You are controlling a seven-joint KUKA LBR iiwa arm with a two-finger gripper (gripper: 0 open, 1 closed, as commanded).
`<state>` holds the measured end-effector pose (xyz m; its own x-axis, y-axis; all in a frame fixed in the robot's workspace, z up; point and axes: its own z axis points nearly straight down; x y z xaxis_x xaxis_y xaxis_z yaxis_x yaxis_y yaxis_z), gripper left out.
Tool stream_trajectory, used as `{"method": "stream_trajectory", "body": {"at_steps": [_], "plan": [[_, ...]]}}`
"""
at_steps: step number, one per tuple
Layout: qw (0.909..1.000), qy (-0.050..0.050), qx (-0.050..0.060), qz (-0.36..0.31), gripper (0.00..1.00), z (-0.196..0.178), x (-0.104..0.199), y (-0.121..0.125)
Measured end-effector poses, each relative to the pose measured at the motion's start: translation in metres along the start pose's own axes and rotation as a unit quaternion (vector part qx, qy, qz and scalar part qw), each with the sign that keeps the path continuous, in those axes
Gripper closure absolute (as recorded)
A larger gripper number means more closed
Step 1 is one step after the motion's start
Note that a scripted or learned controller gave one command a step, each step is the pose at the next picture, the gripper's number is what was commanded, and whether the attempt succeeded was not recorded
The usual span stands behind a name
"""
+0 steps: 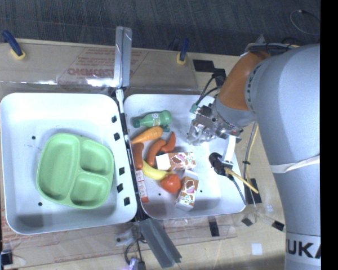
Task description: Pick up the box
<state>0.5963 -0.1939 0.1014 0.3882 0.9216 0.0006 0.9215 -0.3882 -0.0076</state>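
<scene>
Desk point(225, 232): light wood, strips of black tape along its near edge, two white bins side by side on it.
Right bin point(225, 204): holds a cluster of food items against its left half.
Box point(187, 191): small carton with printed sides, at the near edge of the cluster, tilted, its top end pointing toward the far side; a second, paler carton point(177, 161) lies just beyond it.
Tomato point(170, 183): red, touching the box's left side.
Banana point(153, 172): yellow, just left of the tomato, partly under the pale carton.
Sausages point(159, 147): two reddish-brown pieces, side by side, slanting toward the far right.
Carrot point(147, 134): orange, beyond the sausages, near the bin divider.
Bottle point(152, 118): green, on its side, farthest item in the cluster.
Left bin point(22, 117): carries a green divided plate point(75, 170) with three compartments.
Tool point(201, 129): at the right bin's far right area, well apart from the box, nothing seen between its fingers; whether they are spread or pressed together cannot be told.
Arm point(287, 111): grey, orange band point(236, 86) above the wrist, reaching in from the right.
Clamps point(13, 45): blue, on the desk's far edge.
</scene>
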Motion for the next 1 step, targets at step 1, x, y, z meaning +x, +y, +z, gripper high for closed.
{"method": "stream_trajectory", "body": {"at_steps": [1], "plan": [[1.0000,0.000,0.000,0.000,0.00,0.0000,0.0001,0.0000]]}}
